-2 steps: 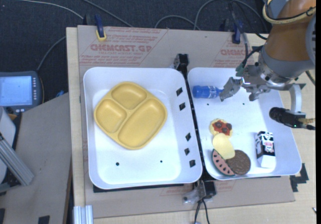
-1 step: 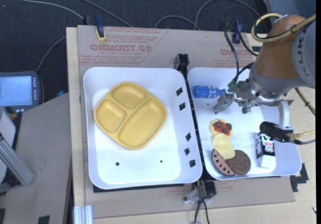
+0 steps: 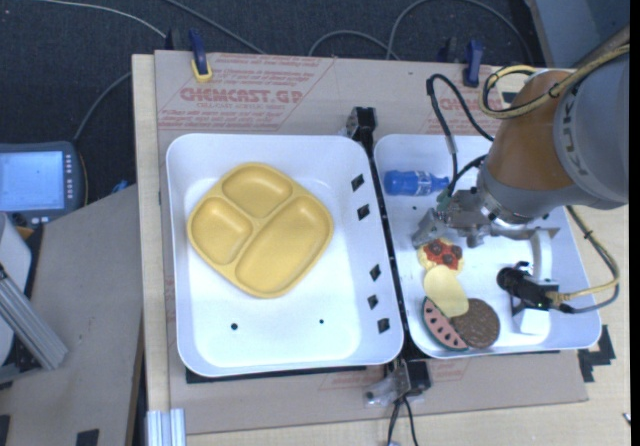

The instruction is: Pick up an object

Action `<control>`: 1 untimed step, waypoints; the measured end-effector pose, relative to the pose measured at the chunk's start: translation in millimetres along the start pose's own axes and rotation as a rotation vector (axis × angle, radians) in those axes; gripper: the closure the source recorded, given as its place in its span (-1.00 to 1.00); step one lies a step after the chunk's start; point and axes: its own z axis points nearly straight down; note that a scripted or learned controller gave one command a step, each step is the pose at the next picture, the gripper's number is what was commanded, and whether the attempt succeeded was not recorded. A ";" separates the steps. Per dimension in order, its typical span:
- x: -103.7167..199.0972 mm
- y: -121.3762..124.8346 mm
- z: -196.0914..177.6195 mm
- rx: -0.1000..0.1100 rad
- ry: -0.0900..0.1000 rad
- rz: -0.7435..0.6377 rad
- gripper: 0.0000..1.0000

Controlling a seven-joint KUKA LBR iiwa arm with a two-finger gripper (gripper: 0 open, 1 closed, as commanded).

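One yellow divided plate (image 3: 261, 229) in left bin (image 3: 190, 314)

Glossy white plastic bins (image 3: 200, 334); smooth yellow plastic tray (image 3: 260, 229); matt brown bench board (image 3: 150, 234)

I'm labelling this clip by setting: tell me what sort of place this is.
Most likely a robotics lab test bench, not a kitchen. Two white bins sit on a clamped board, cables trail across dark carpet, and the grey arm reaches over toy food beside a yellow divided plate.
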 end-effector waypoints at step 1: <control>0.6 -0.4 14.5 -0.004 -0.001 -0.001 -1.00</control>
